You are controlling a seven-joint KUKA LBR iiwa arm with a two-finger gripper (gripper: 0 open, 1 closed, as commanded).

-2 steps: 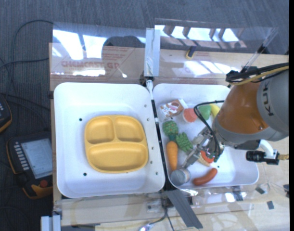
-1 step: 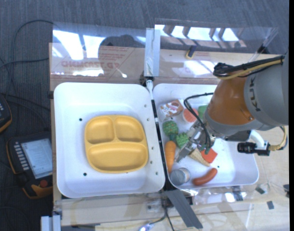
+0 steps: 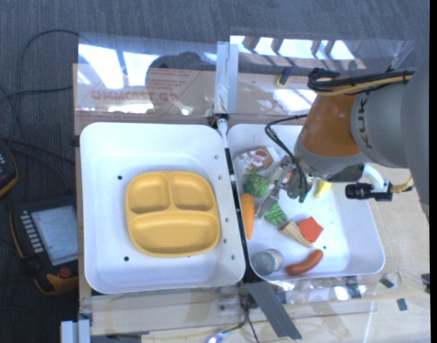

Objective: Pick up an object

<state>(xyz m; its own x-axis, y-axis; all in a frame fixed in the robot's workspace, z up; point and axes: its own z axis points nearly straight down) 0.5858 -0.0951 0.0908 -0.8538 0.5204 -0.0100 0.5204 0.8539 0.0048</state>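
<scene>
right now i see my gripper low in the right bin, fingers slightly apart, touching broccoli beside the carrot; nothing held.

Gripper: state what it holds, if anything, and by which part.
It cannot be told. The gripper is low in the right bin, among the toy food beside the broccoli; nothing visibly sits in its grasp.
</scene>
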